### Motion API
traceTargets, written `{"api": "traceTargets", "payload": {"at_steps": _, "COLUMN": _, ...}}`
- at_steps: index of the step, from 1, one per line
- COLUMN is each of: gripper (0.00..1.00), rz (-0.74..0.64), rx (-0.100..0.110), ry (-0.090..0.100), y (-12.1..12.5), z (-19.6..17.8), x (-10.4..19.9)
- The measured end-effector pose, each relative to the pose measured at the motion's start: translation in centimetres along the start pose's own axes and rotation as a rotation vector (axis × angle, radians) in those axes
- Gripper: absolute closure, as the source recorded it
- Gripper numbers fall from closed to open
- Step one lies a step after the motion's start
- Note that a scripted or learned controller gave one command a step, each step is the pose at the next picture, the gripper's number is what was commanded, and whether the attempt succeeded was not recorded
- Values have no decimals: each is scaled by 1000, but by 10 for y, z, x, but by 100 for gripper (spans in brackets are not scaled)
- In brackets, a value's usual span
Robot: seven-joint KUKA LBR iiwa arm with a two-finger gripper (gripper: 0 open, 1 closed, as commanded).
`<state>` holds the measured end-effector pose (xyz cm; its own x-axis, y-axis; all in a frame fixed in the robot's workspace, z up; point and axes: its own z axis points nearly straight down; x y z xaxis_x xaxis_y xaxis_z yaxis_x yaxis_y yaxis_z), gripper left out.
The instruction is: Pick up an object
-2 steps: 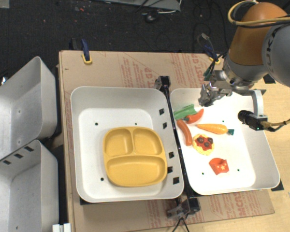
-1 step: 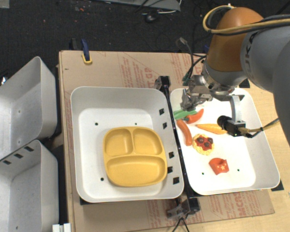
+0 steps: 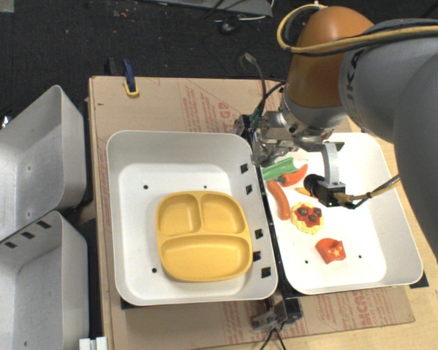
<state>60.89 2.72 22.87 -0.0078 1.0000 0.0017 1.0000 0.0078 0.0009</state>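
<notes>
The right bin holds several toy foods: a green piece, a red chili, an orange sausage, a yellow tart with red topping and a red chunk. My gripper hangs low over the bin's far left corner, right beside the divider between the bins. It is just above and to the left of the green piece. The wrist hides its tips, and I see nothing held in it.
A yellow divided tray lies in the left bin. A black fitting with a cable hangs from the wrist over the right bin. The arm covers the far right. Spare white bins stand at the left.
</notes>
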Motion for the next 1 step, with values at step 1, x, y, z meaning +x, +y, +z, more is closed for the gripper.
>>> {"api": "traceTargets", "payload": {"at_steps": 1, "gripper": 100, "rz": 0, "rx": 4, "ry": 0, "y": -17, "z": 8, "x": 56}}
